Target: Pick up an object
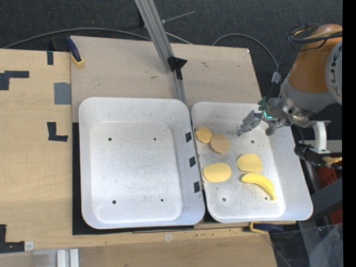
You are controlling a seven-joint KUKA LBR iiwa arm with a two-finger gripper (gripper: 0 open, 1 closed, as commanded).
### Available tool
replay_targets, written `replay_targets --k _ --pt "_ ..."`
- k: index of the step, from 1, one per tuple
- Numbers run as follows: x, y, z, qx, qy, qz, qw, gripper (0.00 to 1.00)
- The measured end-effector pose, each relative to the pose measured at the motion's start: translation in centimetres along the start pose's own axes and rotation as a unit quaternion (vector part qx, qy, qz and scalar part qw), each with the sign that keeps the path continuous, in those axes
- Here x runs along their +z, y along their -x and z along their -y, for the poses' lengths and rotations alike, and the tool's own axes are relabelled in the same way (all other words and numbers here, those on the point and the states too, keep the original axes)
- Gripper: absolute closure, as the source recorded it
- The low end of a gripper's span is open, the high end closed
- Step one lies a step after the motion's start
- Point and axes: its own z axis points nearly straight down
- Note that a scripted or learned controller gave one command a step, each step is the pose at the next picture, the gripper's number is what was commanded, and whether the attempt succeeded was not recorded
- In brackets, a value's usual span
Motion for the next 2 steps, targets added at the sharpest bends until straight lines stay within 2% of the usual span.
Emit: replay_targets --k 1,2 --pt "-0.3 0.0 -0.1 -0.001 0.003 0.001 1.0000 0.00" --pt "6.1 0.0 0.5 0.000 -0.001 0.000 1.0000 0.00"
